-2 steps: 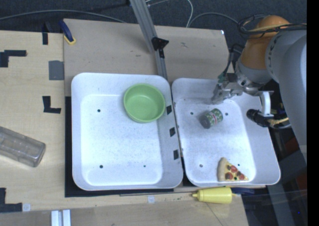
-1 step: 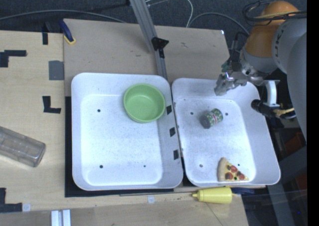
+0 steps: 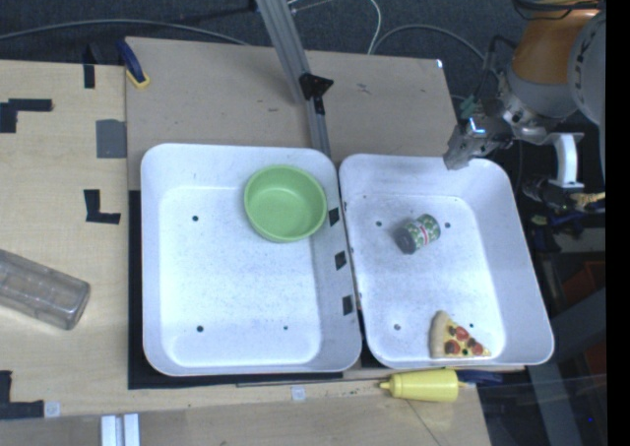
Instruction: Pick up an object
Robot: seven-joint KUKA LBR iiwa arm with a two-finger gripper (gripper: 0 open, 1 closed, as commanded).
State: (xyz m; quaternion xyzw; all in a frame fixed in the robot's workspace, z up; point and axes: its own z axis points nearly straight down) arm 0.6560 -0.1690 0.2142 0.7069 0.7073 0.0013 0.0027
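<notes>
Bottle (image 3: 425, 385), yellow and lying on its side, rests on the bench just outside the near rim of the right bin (image 3: 522, 267); being outside the bin walls, it is probably not meant as a pick target. Inside that bin, one pizza slice toy (image 3: 451, 336) lies flat near the front right corner, and one small can (image 3: 418, 233) lies tipped on its side nearer the middle, well apart from the slice. Both sit on open floor away from the walls, which should leave room for fingers on either side. The left bin (image 3: 162, 267) holds one green bowl (image 3: 285, 202), upright, close to its far right corner and near the divider between the bins. A clear plastic container (image 3: 37, 288) lies on the bench to the left of both bins. Further back, the gripper (image 3: 463, 151) hangs above the far rim of the right bin at its back edge, with the arm (image 3: 551, 40) behind it; nothing is visible between its tips, and whether it is released or clenched cannot be determined at this size. Count: two bins, one bowl, one can, one slice, one bottle, one container. The can appears the nearest candidate for a pick.
</notes>
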